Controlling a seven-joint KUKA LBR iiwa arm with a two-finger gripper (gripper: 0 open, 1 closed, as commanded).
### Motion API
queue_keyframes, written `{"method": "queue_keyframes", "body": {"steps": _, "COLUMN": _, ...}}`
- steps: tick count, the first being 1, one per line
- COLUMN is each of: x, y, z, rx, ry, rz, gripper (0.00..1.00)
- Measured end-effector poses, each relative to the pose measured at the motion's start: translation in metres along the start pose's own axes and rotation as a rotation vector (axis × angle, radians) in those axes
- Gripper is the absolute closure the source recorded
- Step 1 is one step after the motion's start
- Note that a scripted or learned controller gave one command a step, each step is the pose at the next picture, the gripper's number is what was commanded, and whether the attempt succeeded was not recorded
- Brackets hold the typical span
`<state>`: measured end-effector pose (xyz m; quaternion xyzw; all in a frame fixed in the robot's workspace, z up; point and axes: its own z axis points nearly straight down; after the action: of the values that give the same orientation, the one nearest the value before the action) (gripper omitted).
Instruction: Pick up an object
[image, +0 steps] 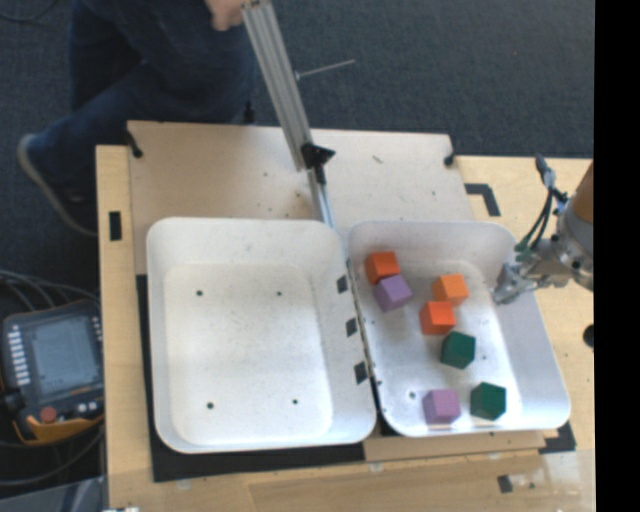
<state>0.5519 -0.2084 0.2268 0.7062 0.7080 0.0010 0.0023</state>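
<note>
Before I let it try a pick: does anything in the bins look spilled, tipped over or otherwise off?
Nothing stands out. All seven blocks lie inside the right bin: three orange, two purple and two green, none spilled over the rim. The pincer hangs at that bin's right edge, apart from the blocks.

White bins (250, 330) on a tan bench (210, 170); three orange cubes (381, 266), two purple cubes (393, 291), two green cubes (458, 350).

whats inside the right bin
The right bin holds seven blocks: three orange, two purple, two green. The gripper covers part of its far right edge.
</note>
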Motion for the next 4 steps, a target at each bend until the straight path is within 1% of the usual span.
{"method": "queue_keyframes", "body": {"steps": 1, "x": 0.053, "y": -0.002, "z": -0.013, "rx": 0.001, "ry": 0.003, "rz": -0.005, "gripper": 1.00}}
{"method": "queue_keyframes", "body": {"steps": 2, "x": 0.104, "y": 0.004, "z": -0.018, "rx": 0.003, "ry": 0.004, "rz": -0.006, "gripper": 1.00}}
{"method": "queue_keyframes", "body": {"steps": 3, "x": 0.155, "y": 0.002, "z": -0.026, "rx": 0.004, "ry": 0.005, "rz": -0.006, "gripper": 1.00}}
{"method": "queue_keyframes", "body": {"steps": 4, "x": 0.207, "y": -0.010, "z": -0.031, "rx": 0.004, "ry": 0.005, "rz": -0.006, "gripper": 1.00}}
